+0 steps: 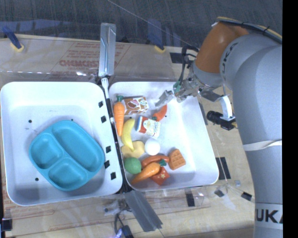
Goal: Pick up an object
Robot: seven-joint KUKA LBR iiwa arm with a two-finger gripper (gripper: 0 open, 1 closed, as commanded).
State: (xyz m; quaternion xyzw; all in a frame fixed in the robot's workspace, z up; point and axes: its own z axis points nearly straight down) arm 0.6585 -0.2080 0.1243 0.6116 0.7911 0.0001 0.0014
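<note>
Poised over the far end of the right-hand shallow white bin, the grey arm's two-finger gripper, jaws apart and empty, angles toward a small red toy pepper heaped among plastic play food, seemingly lining up a grasp.

Claw sits low in right bin near toy food pile; blue divided tray lies in left bin.
</note>
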